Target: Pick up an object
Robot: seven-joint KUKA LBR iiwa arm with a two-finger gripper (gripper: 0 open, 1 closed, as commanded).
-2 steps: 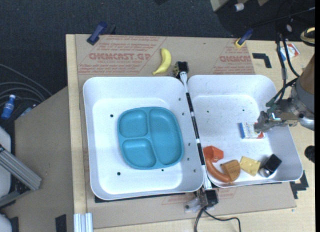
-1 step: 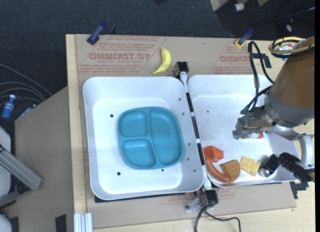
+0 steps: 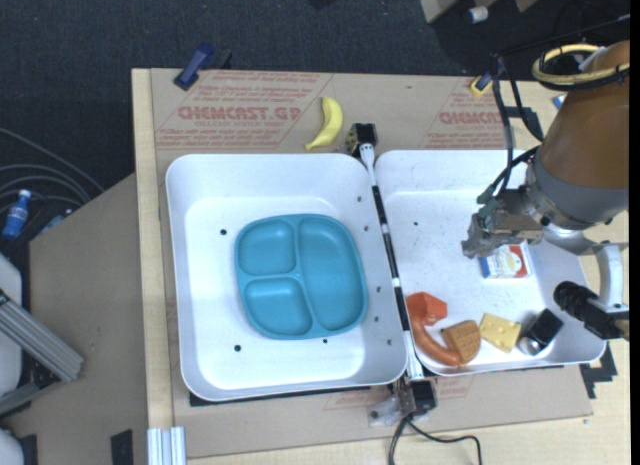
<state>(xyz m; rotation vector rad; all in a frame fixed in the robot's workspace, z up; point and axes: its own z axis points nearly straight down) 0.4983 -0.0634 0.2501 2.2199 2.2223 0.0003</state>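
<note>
Hovering over the right bin [image 3: 560, 168], the gripper [image 3: 490, 236] points down w/ fingers close together, nothing visibly between them. Nearest obj is the small white carton [image 3: 505, 264], lying just below-right of the fingertips, partly tucked under them; can't tell if touching. Its long axis looks roughly left-right, approx. Red piece [image 3: 426, 305], brown cookie [image 3: 462, 340] & yellow cheese [image 3: 499, 332] sit farther toward the bin's near edge. Blue tray [image 3: 299, 275] is well apart, left bin.

Blue tray [image 3: 300, 276]; yellow banana [image 3: 326, 124]; white bins [image 3: 190, 253]
</note>
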